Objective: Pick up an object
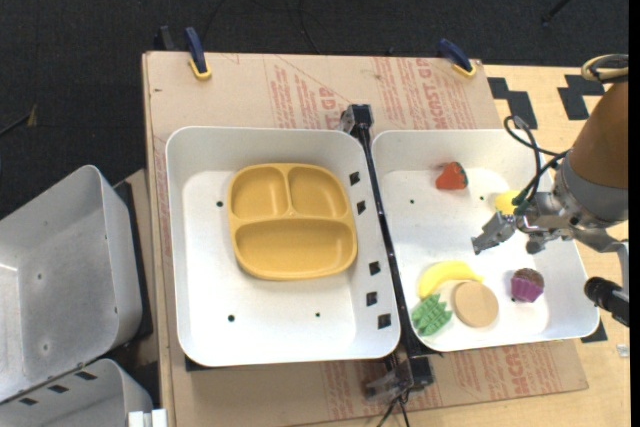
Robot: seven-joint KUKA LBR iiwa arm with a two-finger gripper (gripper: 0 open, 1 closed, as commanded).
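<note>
Candidates to grab: all sitting loose on the floor of the right bin (pixel 570 315), nothing lifted yet.
Red piece (pixel 452 177): up in the far part of the right bin, well apart from the rest.
Banana (pixel 447 276): low in the right bin, touching the tan disc (pixel 474 304), green leafy bit (pixel 432 316) just beside both.
Purple thing (pixel 527 286): toward the arm side of the right bin, on its own.
Small yellow item (pixel 508 201): partly hidden behind the tool, can't say what exactly.
Tool (pixel 497 233): hovering over the middle of the right bin, between red piece and purple thing. Open or closed? Honestly can't tell, too dark and small. Nothing visibly gripped.
Progress: basically zero, grab and lift both left to do.
Yellow divided plate (pixel 294 221): in the left bin (pixel 200 315), across the divider from the right bin, untouched.
</note>
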